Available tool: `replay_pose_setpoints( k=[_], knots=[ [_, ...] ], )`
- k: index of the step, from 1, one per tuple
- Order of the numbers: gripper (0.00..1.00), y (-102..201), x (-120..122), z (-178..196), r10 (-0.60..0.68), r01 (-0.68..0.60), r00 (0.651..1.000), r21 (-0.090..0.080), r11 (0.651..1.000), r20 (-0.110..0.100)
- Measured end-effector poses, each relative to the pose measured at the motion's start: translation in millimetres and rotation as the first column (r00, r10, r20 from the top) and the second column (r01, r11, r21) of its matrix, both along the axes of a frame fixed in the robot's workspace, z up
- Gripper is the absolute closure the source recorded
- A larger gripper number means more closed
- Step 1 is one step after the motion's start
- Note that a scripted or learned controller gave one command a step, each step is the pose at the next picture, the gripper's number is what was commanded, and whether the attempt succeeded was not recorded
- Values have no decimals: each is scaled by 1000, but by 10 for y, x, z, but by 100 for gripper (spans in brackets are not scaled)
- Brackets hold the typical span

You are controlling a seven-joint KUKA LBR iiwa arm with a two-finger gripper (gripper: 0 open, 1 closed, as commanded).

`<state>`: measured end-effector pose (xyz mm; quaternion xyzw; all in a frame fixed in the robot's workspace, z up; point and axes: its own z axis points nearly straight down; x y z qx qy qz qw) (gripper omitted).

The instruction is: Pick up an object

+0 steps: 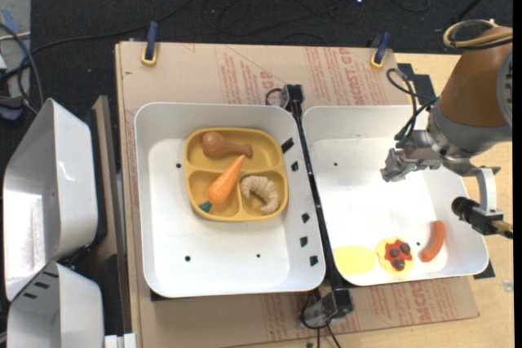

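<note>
Nothing is picked up yet: I cannot tell how my jaws (397,167) stand as they hang over bare floor in the right bin (359,134), the sausage (432,241) lying well apart, below and right of them.

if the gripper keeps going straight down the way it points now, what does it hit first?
Most likely bare floor of the right-hand shallow white bin. The grey two-finger gripper points down over its upper middle; the orange sausage, the fruit-topped tart and the yellow disc lie nearer the front edge. Height is unclear.
</note>
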<state>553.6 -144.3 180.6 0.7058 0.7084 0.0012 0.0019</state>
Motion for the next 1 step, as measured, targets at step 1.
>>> replay_pose_setpoints(
  k=[1],
  knots=[
    [100, -1, 14, 462, 0, 0, 1000, -1, 1000, 1]
  ],
)
